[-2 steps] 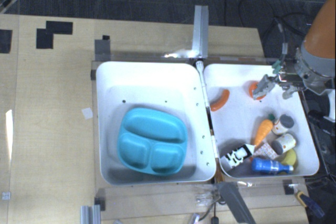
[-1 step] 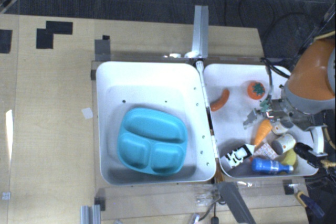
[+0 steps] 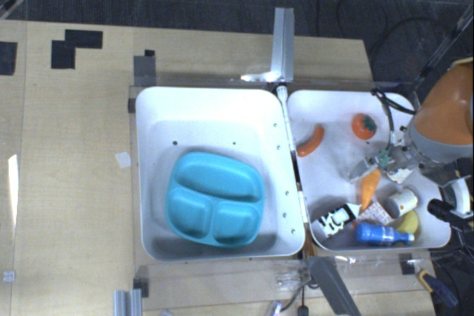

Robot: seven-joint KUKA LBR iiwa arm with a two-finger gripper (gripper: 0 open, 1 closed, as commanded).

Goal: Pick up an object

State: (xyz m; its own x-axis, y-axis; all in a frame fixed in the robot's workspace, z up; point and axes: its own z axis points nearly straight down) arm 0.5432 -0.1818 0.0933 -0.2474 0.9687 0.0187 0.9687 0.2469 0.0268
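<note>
The right bin (image 3: 326, 115) holds several small items. An orange sausage (image 3: 309, 139) lies near its left wall, and a red-orange tomato (image 3: 364, 126) sits further back. An orange carrot (image 3: 369, 188) lies in the middle. Along the front are a black-and-white item (image 3: 335, 220), a blue bottle (image 3: 381, 235), a yellow piece (image 3: 406, 222) and a small white cup (image 3: 404, 200). My gripper (image 3: 383, 158) reaches in from the right and hangs low just above the carrot's upper end. The arm's orange band (image 3: 446, 106) is above it.
In the left bin (image 3: 155, 122) lies a blue divided plate (image 3: 215, 197). A metal divider post (image 3: 283, 48) stands at the back between the bins. Cables run over the right bin's far right corner.
</note>
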